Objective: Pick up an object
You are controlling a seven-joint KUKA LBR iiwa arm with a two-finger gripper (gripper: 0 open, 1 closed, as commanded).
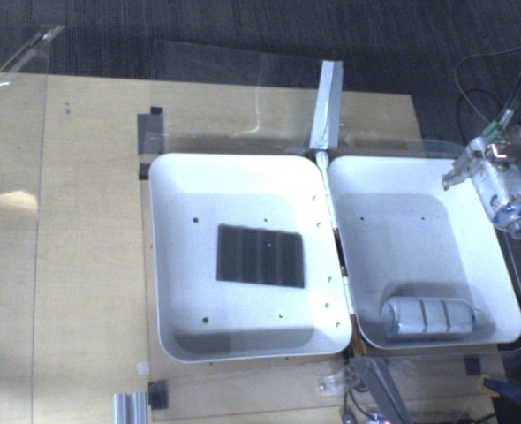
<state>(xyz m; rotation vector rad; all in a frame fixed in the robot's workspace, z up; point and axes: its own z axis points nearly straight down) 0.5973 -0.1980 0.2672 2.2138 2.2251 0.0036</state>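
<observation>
The grey ribbed block, lying in the right bin near its front wall, appears rigid and light, best grasped across its short sides; the end effector hovers above the bin's far right corner, aperture indeterminable.

both bins look like matt white plastic on a pale wood bench. in the left bin, a dark ribbed mat; right, a smooth grey block.

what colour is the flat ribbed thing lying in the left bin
Dark grey, almost black, with parallel ridges: the ribbed pad shows best in the camera view.
</observation>
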